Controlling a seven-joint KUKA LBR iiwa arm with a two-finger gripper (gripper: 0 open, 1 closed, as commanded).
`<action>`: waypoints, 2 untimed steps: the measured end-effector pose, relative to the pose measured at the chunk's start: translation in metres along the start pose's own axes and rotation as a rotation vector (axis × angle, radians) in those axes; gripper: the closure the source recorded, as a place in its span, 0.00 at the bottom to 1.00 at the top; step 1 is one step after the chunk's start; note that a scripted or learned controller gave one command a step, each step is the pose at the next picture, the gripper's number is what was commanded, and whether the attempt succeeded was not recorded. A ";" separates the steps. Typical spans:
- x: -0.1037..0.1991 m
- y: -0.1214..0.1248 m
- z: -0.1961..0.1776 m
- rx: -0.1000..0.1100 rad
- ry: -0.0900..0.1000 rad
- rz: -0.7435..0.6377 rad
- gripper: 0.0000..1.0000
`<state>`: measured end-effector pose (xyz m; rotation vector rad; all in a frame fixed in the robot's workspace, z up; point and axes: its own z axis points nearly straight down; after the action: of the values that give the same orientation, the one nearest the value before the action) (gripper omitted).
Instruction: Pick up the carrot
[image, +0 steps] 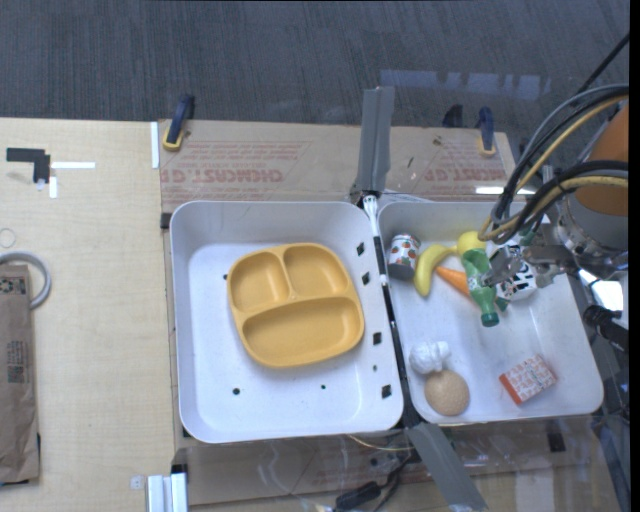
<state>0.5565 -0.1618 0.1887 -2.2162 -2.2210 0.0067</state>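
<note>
Orange carrot (454, 279) — banana (429, 267), seemingly touching green bottle (481, 290)

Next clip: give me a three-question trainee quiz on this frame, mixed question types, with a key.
1. True or false: the carrot lies in the bin with the yellow divided plate.
2. Which touches the carrot? A banana B orange packet C tan ball
3. Fill in: the gripper hangs over the ___ bin.

Key: 1 false; 2 A; 3 right.
</note>
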 end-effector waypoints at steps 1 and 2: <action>0.002 0.024 0.071 -0.003 -0.001 -0.132 0.00; -0.018 0.058 0.097 -0.009 0.006 -0.392 0.00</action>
<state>0.6137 -0.1797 0.0917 -1.7422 -2.6112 -0.0119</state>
